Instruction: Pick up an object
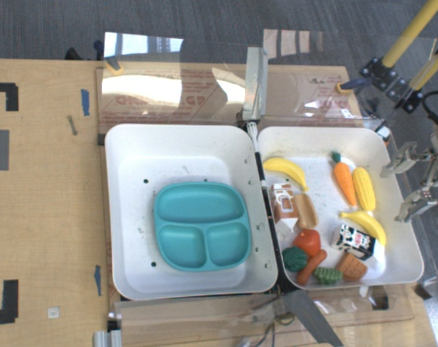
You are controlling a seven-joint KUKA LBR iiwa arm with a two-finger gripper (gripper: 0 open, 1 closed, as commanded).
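The gripper [410,183] sat at the right bin's [400,266] right rim, outside the toys; whether it was open or closed could not be told, and nothing showed in its grasp. Nearest it, by the right wall, lay a corn cob [363,188] beside a carrot [343,181], with a banana [365,223] just below them. A second banana [285,170] lay by the left wall. The left bin [125,194] carried a teal divided plate [201,224] at its middle.
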